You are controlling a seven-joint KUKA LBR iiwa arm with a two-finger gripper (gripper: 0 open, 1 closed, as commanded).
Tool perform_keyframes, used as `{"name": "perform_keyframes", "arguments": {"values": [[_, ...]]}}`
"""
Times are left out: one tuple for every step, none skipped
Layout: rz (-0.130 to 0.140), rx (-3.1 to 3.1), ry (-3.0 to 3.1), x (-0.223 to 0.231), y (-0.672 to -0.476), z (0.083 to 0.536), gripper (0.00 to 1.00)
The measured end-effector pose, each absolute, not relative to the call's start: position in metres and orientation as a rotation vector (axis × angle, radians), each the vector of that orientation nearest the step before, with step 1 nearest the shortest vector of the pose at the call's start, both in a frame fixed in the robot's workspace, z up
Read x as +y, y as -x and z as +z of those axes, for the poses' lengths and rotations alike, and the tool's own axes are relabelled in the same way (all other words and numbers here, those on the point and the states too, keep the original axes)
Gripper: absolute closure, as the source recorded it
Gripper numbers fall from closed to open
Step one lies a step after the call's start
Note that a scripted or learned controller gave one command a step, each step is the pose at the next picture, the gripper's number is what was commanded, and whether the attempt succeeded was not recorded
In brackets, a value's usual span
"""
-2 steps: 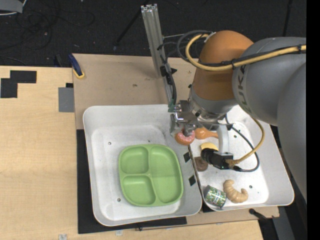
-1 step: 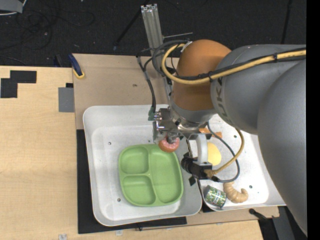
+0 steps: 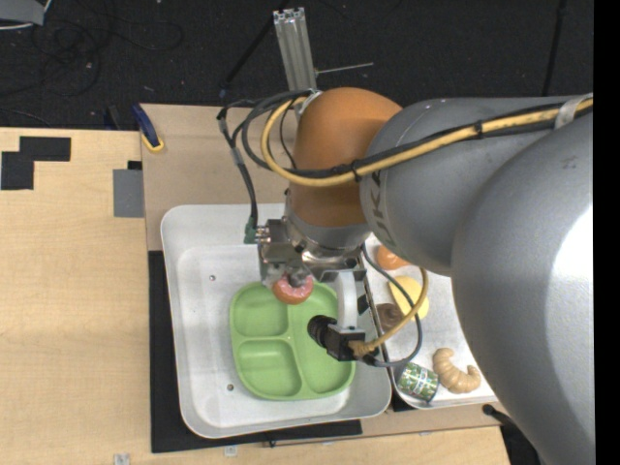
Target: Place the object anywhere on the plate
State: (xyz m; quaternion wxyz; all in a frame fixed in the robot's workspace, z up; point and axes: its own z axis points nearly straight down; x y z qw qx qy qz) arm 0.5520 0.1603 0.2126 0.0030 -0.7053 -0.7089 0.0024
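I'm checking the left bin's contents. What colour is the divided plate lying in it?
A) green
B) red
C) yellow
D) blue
A: the divided plate in the left bin is light green, and a pink ring-shaped object sits at its upper edge under the gripper.

My arm (image 3: 504, 221) is grey with an orange band (image 3: 334, 153). Plate (image 3: 281, 356) pale green; bins (image 3: 194, 289) white. Pink-red ring (image 3: 293, 290) at the plate's top edge. Counter (image 3: 68, 289) light tan wood. Croissant (image 3: 455, 371) beige; can (image 3: 418, 383) green-patterned.
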Motion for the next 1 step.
{"name": "perform_keyframes", "arguments": {"values": [[0.008, -2.221, 2.216, 0.1581, -0.5525, 0.2131, 0.00]]}}
